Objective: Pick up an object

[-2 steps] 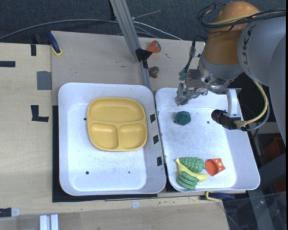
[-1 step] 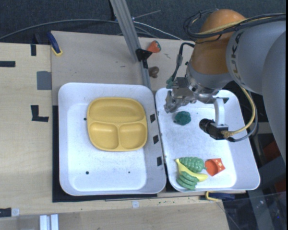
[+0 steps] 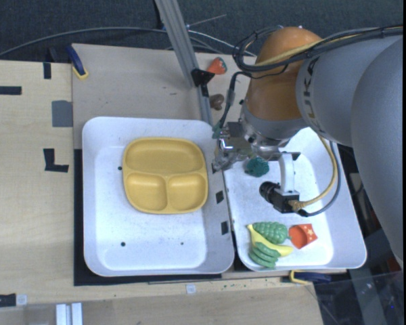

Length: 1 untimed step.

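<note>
On the worktop (image 3: 142, 87), two shallow white bins sit side by side, their inner rims touching. Left bin (image 3: 101, 249): one yellow divided plate (image 3: 166, 175), lying flat toward the far side, three compartments up. Right bin (image 3: 345, 249): a teal object (image 3: 258, 167) near the far inner corner; at the near edge a cluster of toy foods, namely a green bumpy piece (image 3: 271, 232), a yellow piece (image 3: 279, 250), a green ridged piece (image 3: 263, 255) and a red-orange piece (image 3: 302, 235), lying close together or touching. Arm (image 3: 365, 100): reaches in over the right bin, wrist above its far inner corner, presumably to address the teal object directly below. Gripper (image 3: 247, 151): positioned just beside or over the teal object; whether contact exists cannot be told. Fingers: spread cannot be told, being masked by the wrist. Nothing appears lifted; every candidate item rests in the bin.
</note>
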Tool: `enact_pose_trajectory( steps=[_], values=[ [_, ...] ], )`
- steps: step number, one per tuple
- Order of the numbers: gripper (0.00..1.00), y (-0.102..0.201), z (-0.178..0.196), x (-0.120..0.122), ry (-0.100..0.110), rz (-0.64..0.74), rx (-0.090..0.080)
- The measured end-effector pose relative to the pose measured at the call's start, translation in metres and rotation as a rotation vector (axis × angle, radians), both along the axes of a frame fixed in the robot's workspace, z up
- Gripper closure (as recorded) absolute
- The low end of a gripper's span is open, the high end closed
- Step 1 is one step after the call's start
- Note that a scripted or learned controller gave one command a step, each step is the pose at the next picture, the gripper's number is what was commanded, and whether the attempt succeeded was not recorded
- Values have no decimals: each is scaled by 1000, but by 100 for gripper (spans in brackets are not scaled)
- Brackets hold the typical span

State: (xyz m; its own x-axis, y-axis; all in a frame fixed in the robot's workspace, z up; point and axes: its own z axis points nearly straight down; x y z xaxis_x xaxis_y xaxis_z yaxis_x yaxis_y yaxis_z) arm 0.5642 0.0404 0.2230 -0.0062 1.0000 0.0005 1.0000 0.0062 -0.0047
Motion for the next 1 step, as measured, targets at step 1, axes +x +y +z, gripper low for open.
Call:
enact_pose_trajectory(
  steps=[1],
  values=[
    [100, 50, 12, -16, -2, 2, 1]
  ],
)
